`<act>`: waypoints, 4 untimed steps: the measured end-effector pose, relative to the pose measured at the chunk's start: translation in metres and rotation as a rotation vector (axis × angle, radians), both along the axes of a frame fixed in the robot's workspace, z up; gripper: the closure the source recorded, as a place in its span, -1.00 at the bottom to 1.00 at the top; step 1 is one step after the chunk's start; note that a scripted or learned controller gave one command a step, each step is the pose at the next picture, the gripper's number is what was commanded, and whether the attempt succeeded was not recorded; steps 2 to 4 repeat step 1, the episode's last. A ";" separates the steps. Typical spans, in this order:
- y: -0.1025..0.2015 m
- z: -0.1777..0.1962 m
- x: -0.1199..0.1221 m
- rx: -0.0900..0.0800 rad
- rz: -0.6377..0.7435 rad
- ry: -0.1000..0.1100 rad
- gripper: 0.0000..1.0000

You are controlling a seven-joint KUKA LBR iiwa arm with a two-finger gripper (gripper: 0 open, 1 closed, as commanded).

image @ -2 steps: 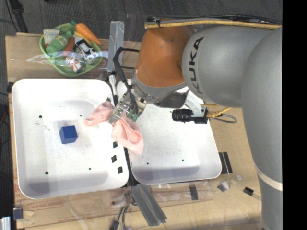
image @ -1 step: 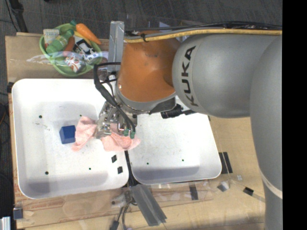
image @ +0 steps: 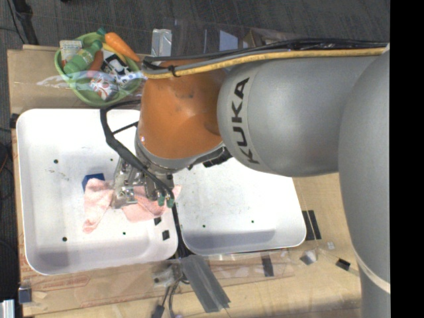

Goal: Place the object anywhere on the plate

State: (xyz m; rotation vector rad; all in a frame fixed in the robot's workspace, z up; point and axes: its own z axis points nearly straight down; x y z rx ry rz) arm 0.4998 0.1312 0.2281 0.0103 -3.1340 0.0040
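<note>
In the left bin (image: 40, 177) lies a pink, crumpled-looking flat item (image: 99, 204), spread from the middle toward the right wall. A small blue object (image: 93, 179) rests at its upper left edge, partly on the bin floor. My gripper (image: 134, 192) hangs low over the right part of the pink item, below the orange wrist band (image: 179, 118). The gripper's body hides what lies directly under it. I cannot make out a plate as such.
The big grey arm (image: 305, 111) covers most of the right bin (image: 252, 230). A green bowl (image: 99, 68) full of toy food and wrappers stands behind the left bin. Black cables (image: 109, 134) loop down beside the wrist.
</note>
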 end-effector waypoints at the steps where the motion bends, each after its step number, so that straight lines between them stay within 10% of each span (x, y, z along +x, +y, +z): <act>1: 0.000 0.000 0.000 0.000 0.000 -0.001 -1.00; 4: 0.000 0.000 0.000 0.000 0.000 -0.001 -1.00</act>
